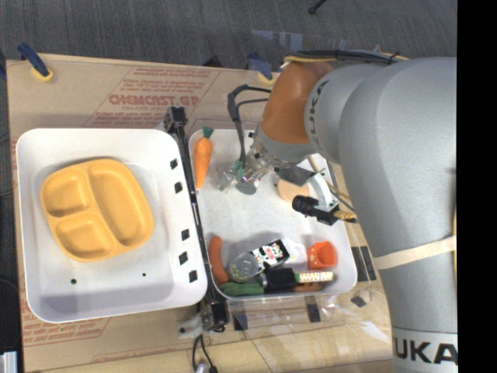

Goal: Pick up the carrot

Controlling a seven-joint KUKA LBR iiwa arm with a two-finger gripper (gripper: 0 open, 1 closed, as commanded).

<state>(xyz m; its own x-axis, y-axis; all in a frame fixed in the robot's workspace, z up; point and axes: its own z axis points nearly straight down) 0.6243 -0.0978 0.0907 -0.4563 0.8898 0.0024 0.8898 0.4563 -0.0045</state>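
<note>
Cardboard, brown and printed in red, covers the worktop (101, 84), and a small blue clamp (35, 62) pins its far left corner. On the left sits the first shallow white plastic bin (31, 286), and in it lies a yellow plastic plate with three compartments (97, 208), set a little askew on the bin's floor. A row of small black clips (184, 220) runs along the seam where the two bins meet. Just past that seam, in the far left corner of the second shallow white bin (233, 224), lies the orange toy carrot with a green top (202, 159), its leafy end pointing away from me, its tip towards me, close along the bin's left wall. The gripper (243, 179) hangs just beside the carrot, on its right and apart from it, with nothing visibly in its grasp; from where I stand I cannot tell whether it is set wide or narrow. Along the near edge of this bin a cluster lies packed together: a reddish sausage-shaped toy (217, 259), a dark green piece (242, 289) below it, a round silvery tin (245, 266), a small black, white and red packet (272, 251), a dark bottle lying on its side (289, 279), and an orange plastic cup (321, 255). Farther back, a pale tan rounded piece (292, 189) rests near the wrist. Above it rises the orange band (289, 107), and the big grey arm (388, 154) takes up the right side.
</note>
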